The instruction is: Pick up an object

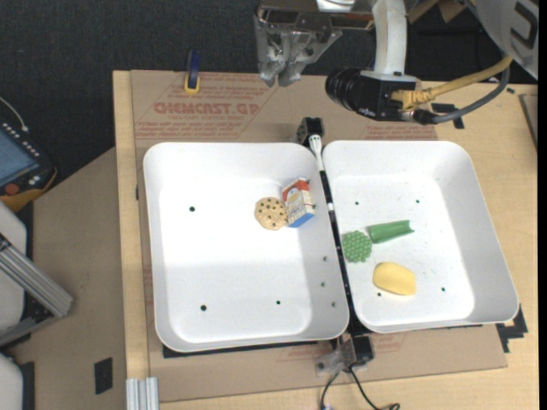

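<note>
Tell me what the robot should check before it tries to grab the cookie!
1. Cookie in plain sight in the left bin: ok.
2. Cookie free of neighbours: not ok, the small carton sits right beside it.
3. Gripper above the cookie: not ok, it hangs beyond the bin's far edge.
4. Gripper carrying nothing: ok.
5. Fingers wide enough: cannot tell.

Metallic grey hand (282,62), white link, yellow-and-black cables (461,88).

End effector (282,73) above the bench; cookie (270,213) and small carton (297,202) in left bin (171,254).
</note>
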Action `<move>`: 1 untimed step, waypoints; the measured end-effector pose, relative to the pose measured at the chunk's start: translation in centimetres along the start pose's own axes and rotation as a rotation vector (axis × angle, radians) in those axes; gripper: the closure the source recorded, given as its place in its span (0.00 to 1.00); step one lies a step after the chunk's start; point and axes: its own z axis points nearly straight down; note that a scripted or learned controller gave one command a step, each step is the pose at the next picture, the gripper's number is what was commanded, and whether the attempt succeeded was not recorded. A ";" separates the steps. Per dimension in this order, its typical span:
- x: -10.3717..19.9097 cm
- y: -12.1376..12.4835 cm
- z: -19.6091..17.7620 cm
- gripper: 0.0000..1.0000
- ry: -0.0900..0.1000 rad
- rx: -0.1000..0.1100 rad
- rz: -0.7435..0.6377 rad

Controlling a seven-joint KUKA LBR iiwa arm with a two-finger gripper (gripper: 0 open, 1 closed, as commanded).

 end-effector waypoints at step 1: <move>1.1 -6.4 0.0 1.00 -0.002 0.010 -0.001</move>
